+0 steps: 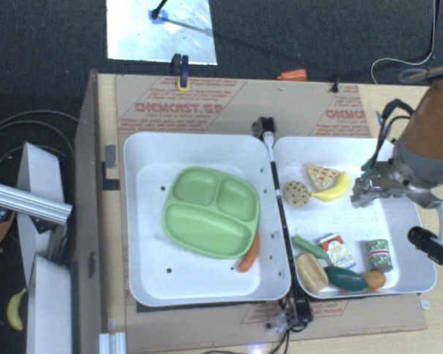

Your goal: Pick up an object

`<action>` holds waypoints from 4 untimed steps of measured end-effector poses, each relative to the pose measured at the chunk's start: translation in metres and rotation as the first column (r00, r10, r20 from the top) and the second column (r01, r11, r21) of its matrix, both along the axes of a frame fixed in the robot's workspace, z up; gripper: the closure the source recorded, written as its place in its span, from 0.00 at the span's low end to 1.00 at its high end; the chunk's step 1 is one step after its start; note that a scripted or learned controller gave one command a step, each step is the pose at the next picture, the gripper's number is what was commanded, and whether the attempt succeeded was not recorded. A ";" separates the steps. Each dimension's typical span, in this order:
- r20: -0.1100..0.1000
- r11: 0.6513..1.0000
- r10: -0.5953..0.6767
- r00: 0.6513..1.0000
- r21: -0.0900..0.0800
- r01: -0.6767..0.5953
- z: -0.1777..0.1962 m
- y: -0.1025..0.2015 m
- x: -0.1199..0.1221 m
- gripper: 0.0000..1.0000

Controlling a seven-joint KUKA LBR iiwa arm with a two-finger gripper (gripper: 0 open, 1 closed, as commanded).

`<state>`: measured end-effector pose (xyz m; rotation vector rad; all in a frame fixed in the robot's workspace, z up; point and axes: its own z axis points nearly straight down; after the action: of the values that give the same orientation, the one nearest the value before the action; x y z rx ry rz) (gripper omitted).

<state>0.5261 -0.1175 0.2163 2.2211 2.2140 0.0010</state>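
The right bin (399,231) holds a pizza slice (321,175), a yellow banana (334,189), a round cookie (296,193), a small red and white carton (337,250), a green can (378,255), a bread roll (311,272), a dark green vegetable (345,278) and a small orange piece (376,279). My gripper (363,192) hangs over the right bin's upper middle, just right of the banana, above bare bin floor. Nothing shows between its tips. The left bin holds a green divided plate (210,211) and an orange carrot (249,254) at its lower right edge.
A black clamp (264,128) sits at the top of the divider between the bins. Cardboard (207,102) lines the bench behind them. A dark fixture (428,243) juts in at the right bin's right edge. Cables and white boxes lie left of the bench.
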 end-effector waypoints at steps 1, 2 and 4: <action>-0.002 1.000 0.005 1.000 0.003 -0.005 -0.002 0.004 0.000 0.00; -0.012 1.000 0.000 1.000 0.004 0.000 -0.086 -0.028 -0.033 0.00; -0.007 1.000 -0.003 1.000 0.002 0.003 -0.126 -0.093 -0.008 0.00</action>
<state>0.5184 -0.2108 0.0908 2.2281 2.2153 -0.0046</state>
